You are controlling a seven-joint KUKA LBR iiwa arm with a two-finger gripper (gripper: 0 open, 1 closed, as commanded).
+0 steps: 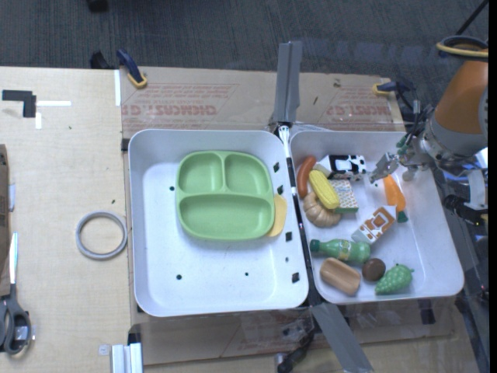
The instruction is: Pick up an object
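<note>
From my seat the pick looks barely begun. The gripper hangs over the far end of the right bin, and I read its jaws as released, with nothing between them, though the fingers are small and a bit blurred.

Just below and a little right of the jaws lies the toy carrot, the nearest candidate. To their left sits the black-and-white cow; further left and lower are the corn cob and the sausage. Well below the jaws rest the small carton, green bottle and grapes.

I judge that everything remains: descend, close on one toy, lift it clear. The left bin holds a green divided plate
</note>
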